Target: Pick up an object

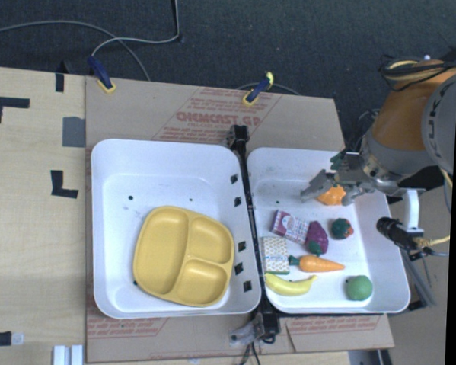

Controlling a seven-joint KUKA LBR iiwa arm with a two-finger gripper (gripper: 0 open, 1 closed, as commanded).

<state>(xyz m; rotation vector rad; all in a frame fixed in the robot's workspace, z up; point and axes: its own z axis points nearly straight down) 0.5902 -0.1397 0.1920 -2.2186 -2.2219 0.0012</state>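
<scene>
Over the far part of the right bin (377, 247), the gripper (333, 189) hangs from the grey arm (414, 119) with its two fingers (313, 185) spread apart, one on each side of a small orange object (332, 196). That orange piece sits between the fingers, low against the white floor, though whether the pads actually press on it I cannot tell; the pincer reads as parted around it rather than clamped. Taking this orange object as the landmark: just nearer the camera and to its right lies a round toy that is red with a green patch (341, 229); nearer the camera and slightly left lies a pink and white packet (288, 226), with a dark purple piece (316, 237) touching the packet's right side. Nearer still, a carrot (320, 264) lies crosswise, its green top pointing left toward a small pale patterned packet (276, 254). Beyond that, close to the near wall, a yellow banana (289, 284) lies curved, and a green ball (358, 287) rests well to the banana's right. Far to the left of the orange object, across the divide between the bins, the left bin (112, 210) holds a yellow divided plate (183, 255) with three compartments.
</scene>
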